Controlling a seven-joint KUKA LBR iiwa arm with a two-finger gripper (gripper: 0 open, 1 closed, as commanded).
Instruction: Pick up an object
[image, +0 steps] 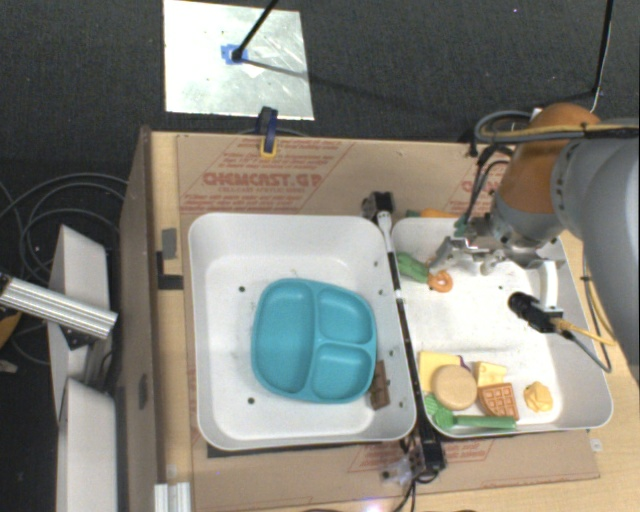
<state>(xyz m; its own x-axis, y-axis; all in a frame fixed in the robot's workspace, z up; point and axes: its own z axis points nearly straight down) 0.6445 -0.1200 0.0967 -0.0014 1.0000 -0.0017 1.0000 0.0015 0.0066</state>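
Right bin (575, 405): ring (440, 282) beside tool (462, 252)

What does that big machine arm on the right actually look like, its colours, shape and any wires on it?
The arm is a thick, rounded, smooth grey tube with an orange band above the wrist. Thin dark cables loop beside that band, running down toward the wrist. At the tip sits a small metallic grey gripper of blocky parts, much slimmer than the arm. No lettering or markings can be made out on it.
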